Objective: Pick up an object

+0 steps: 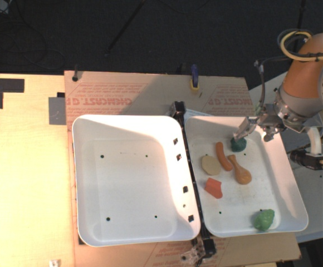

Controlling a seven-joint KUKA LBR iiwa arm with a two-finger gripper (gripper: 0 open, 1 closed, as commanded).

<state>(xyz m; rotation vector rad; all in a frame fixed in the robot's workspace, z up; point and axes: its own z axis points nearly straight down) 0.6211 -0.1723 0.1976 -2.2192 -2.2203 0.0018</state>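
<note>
The right bin [287,171] holds several small objects. A dark green round piece [238,144] lies near its far edge. Beside it are an orange sausage shape [224,156], a tan disc [210,165], an orange-brown drumstick shape [240,171], a red block [214,188] and a light green lump [264,219]. My gripper [255,137] hangs over the bin's far right part, open, with nothing between its fingers. Its left finger [244,130] ends just above and to the right of the dark green piece.
The left bin [94,149] stands beside the right one, with a black divider [186,171] between them. Both rest on a cardboard sheet [122,96]. A light wooden bench surface [22,171] stretches to the left. A blue clip [194,77] stands at the cardboard's far edge.
</note>
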